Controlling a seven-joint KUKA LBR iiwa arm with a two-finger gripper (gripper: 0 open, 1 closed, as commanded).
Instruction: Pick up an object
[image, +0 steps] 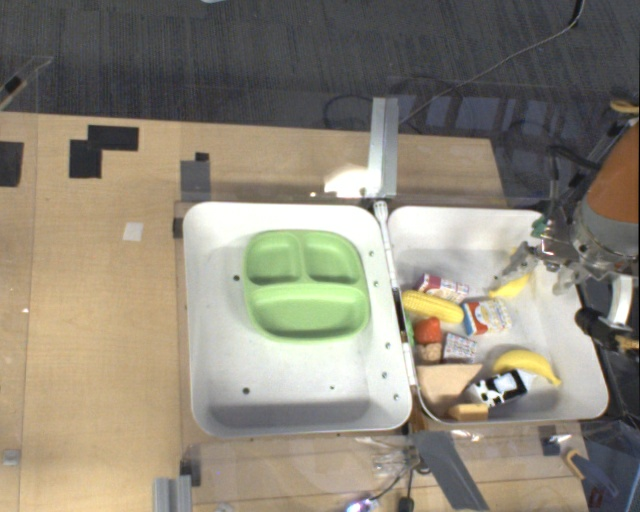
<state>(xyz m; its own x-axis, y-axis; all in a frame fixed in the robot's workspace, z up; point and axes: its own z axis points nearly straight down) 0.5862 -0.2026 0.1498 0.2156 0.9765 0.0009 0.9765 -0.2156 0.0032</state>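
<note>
- A pale wooden bench (90, 330) stood on dark carpet, carrying two shallow white bins side by side, with a metal post rising at the seam between them.
- The left bin (215, 400) held a green divided tray (305, 283), set toward its far half and lying flat.
- The right bin (580, 395) held the clutter, gathered mostly along its left wall and near edge: a corn cob (432, 306) and a red piece (428, 331) beside the shared wall, small printed packets (487, 317) near the middle, a banana (528, 365) toward the near right corner with a black-and-white item (500, 387) just under it, and a tan block (447, 380) at the near left corner.
- A small yellow piece (510, 288) lay toward the far right part of that bin, slanting up to the right.
- The gripper (545, 252) hung over the far right edge of the right bin, below the arm's orange band; whether it was parted or pinched could not be told, and nothing showed between its tips.
- The yellow piece sat just beside the gripper, toward the bin's middle and near edge, and was the closest candidate. Its long axis ran diagonally, so a grasp would probably need to close across that slant.
- The banana lay farther off, toward the near edge.
- Nothing appeared lifted yet; the pick seemed still ahead.
</note>
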